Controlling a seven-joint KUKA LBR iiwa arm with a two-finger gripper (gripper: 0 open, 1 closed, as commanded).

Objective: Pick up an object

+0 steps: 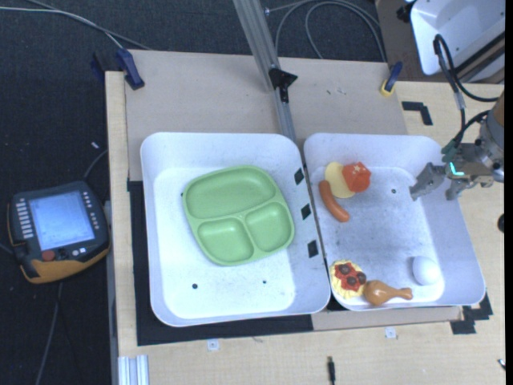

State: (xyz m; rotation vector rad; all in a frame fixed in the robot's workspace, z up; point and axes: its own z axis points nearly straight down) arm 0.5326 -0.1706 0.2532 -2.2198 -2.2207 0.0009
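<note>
The right bin (pixel 449 239) holds several toy foods. A red block (pixel 357 176) leans on a yellow piece (pixel 337 182) near its back left, with an orange sausage (pixel 334 202) just in front of them. At the front lie a pizza slice (pixel 345 277), a brown drumstick (pixel 388 293) and a white egg (pixel 426 271). My gripper (pixel 438 186) hangs over the bin's back right rim, open, with nothing between its fingers. It is well to the right of the red block and behind the egg.
In the left bin (pixel 168 287) lies a green divided plate (pixel 238 215). A metal pole (pixel 264 46) rises from behind the bins. A teach pendant (pixel 56 229) rests on the floor to the left. Bare bin floor lies between the sausage and the egg.
</note>
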